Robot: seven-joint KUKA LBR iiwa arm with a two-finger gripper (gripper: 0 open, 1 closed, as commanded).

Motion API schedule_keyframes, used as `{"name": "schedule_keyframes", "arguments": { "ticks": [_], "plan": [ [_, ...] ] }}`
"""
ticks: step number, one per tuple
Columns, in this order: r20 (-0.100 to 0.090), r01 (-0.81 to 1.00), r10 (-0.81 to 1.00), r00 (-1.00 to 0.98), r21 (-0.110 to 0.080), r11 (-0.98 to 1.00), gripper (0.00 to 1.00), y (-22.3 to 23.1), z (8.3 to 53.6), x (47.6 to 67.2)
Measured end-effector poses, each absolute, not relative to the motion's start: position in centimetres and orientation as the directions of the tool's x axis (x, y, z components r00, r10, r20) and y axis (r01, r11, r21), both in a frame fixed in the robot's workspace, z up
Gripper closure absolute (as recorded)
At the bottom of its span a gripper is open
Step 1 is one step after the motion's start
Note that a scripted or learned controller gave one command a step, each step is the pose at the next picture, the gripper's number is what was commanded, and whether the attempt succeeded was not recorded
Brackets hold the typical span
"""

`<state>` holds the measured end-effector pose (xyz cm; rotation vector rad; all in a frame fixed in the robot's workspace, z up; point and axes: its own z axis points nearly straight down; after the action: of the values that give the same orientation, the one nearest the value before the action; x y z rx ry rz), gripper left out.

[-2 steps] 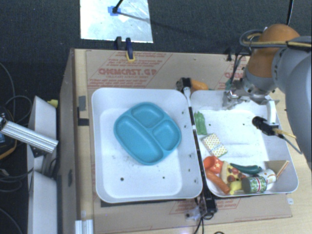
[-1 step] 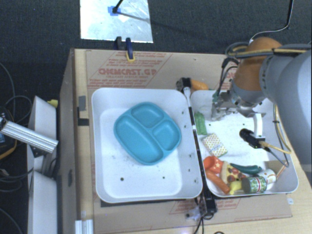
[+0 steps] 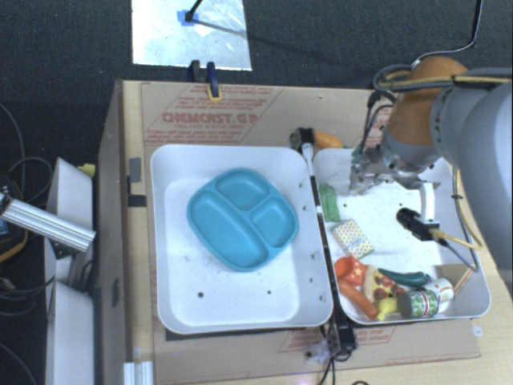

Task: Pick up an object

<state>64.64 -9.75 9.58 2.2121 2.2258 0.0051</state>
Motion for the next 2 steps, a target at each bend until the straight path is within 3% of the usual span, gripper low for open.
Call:
{"name": "schedule_keyframes", "arguments": {
  "ticks": [2],
  "plan": [
    [0.000, 1.000, 1.000, -0.008, 0.011, 0.008, 1.00, -9.8, 11.8, 64.8]
  ]
}}
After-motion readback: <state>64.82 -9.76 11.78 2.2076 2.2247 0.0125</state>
